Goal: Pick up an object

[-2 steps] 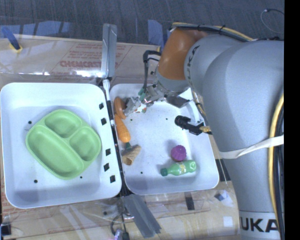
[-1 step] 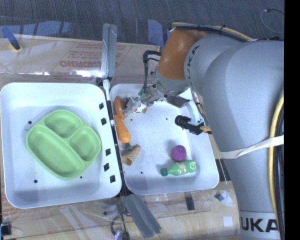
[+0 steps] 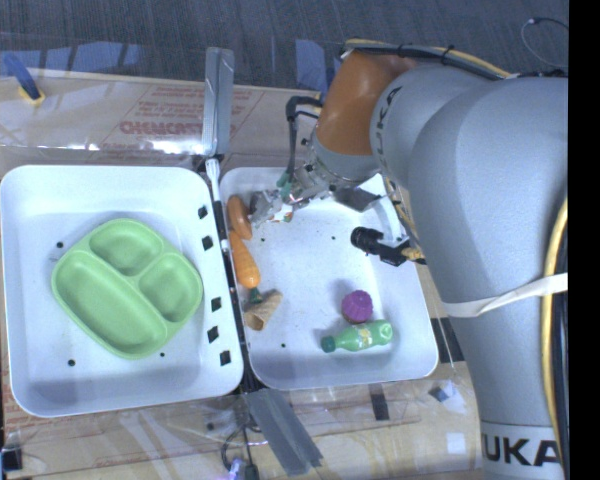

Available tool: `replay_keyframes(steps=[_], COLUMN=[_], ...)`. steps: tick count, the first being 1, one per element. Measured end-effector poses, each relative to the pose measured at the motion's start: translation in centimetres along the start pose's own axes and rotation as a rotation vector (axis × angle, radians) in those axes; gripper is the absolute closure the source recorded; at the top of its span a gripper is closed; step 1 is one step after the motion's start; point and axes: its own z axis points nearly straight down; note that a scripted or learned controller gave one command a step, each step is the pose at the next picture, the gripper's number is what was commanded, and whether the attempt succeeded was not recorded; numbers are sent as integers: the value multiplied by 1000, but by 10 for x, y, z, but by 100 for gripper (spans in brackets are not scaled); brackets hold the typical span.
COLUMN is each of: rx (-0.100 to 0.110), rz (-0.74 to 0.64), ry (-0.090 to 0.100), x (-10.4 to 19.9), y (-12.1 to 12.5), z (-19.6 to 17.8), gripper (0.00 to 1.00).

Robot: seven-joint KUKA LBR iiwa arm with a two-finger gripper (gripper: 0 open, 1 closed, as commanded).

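I am looking at the arm [image 3: 480, 188], which is showing as broad, smooth, rounded grey casings. An orange band [image 3: 355, 108] is wrapping the narrower section above the wrist. The gripper [image 3: 280, 200] is showing as small silver and dark parts. White letters "UKA" [image 3: 520, 453] are showing low on the casing. A thin yellow cable [image 3: 430, 53] is running along the top, and a pale strap [image 3: 500, 298] is crossing the grey shell.

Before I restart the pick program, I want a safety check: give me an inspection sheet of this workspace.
Surface: shallow white left bin, right bin, side by side.
Job's things: right bin holds orange carrot, brown cone, purple ball, green plastic bottle.
Clutter: green divided plastic plate in left bin.
Gripper: over right bin's back left corner.
Cables: yellow cable along arm top.
Surroundings: printed cardboard sheet behind bins.
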Motion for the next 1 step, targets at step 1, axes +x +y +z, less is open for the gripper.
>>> replay_keyframes(steps=[1], rx=[5], rz=[264], ry=[3], x=[-22], y=[-11], z=[1], gripper=[100])
